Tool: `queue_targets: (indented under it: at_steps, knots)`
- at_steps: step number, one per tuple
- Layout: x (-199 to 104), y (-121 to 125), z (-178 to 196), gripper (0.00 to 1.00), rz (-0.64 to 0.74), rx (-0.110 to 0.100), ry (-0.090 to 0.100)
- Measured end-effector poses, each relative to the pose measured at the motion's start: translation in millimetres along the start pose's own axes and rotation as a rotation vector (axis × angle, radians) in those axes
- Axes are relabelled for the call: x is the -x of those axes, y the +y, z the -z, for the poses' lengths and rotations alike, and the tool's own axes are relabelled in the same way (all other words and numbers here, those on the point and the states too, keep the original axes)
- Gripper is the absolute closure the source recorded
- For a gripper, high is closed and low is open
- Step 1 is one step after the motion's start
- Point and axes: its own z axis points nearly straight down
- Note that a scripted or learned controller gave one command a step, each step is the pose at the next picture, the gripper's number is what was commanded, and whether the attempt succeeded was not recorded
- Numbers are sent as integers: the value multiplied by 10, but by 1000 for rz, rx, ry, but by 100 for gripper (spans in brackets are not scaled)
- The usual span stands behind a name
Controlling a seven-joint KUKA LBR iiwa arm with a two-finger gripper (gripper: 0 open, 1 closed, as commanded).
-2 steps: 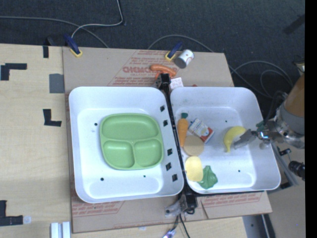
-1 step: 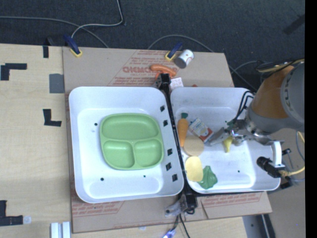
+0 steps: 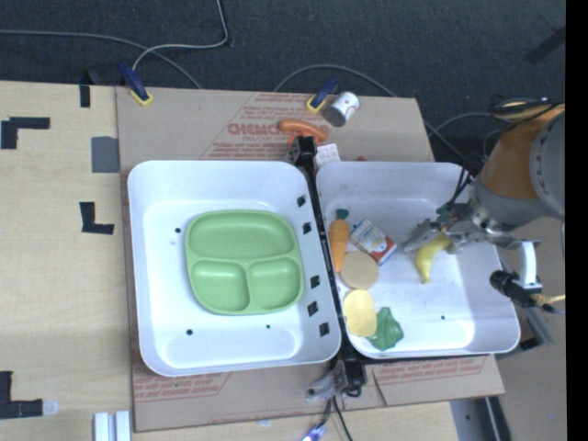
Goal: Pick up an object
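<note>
Two white bins sit side by side on the counter (image 3: 55, 246), on a sheet of cardboard (image 3: 257, 127). The left bin (image 3: 156, 200) carries a green divided plate (image 3: 244, 260), lying flat near its middle. The right bin (image 3: 478, 329) holds the loose things: an orange carrot-like piece (image 3: 339, 239) against the left wall, a small red and white packet (image 3: 371, 242) just beside it, a tan round disc (image 3: 359, 271) below those, then a yellow slice (image 3: 360, 313) touching a green leafy piece (image 3: 387, 329) at the near wall. A yellow banana (image 3: 429, 256) lies further right, apart from that cluster. The arm (image 3: 524, 173) reaches in from the right, and its hand (image 3: 434, 234) is low in the right bin, right at the upper end of the banana. The fingers look to be touching it, but the view is too blurred to tell whether they are apart or closed on it. Beyond the bins, a small grey cylinder (image 3: 342, 108) rests on the cardboard.
</note>
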Motion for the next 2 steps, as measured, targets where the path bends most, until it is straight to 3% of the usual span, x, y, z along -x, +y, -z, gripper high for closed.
queue_targets:
  at_steps: [1, 2]
  knots:
    - [3, 4, 100, 100, 0, 2, -3]
    - [-660, 371, -9, 100, 1, -1, 2]
